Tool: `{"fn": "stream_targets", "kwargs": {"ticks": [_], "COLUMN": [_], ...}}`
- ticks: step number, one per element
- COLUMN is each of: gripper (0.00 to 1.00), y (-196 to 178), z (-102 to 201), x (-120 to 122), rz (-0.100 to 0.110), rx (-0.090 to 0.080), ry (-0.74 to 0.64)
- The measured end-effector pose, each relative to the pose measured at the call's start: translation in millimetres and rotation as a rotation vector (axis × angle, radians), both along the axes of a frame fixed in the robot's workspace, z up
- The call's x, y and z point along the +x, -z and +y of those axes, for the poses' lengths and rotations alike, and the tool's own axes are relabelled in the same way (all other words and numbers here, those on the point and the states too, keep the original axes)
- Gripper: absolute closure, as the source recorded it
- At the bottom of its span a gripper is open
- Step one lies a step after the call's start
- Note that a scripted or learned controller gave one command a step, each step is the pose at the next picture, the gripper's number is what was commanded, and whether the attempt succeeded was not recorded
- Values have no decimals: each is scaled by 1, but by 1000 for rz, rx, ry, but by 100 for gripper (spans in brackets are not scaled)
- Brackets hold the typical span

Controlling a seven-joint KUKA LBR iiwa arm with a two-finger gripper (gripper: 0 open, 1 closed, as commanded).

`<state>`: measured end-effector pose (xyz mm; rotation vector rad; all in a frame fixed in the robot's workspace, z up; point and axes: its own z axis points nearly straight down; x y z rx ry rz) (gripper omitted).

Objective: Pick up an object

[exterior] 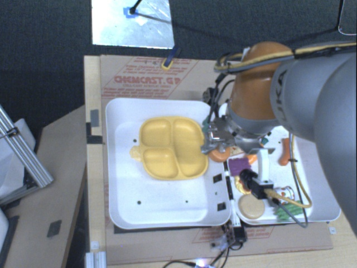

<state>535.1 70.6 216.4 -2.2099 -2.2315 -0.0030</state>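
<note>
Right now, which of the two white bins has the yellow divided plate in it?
The left bin, farther from the arm. The yellow divided plate lies there alone; the right bin holds small mixed items.

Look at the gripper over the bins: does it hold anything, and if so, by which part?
It cannot be told. The gripper sits at the right rim of the yellow divided plate, beside an orange item, but nothing shows between its fingers.

Even, bright overhead light; the white bins (120, 166) look slightly washed out, a metal sheet (134, 15) shows glare, and the picture is soft and grainy.
</note>
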Motion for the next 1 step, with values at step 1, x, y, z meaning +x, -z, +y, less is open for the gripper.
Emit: {"fn": "stream_targets", "kwargs": {"ticks": [1], "gripper": [100], "y": [0], "z": [31], "x": [6], "rz": [-1], "rx": [0], "ry": [2]}}
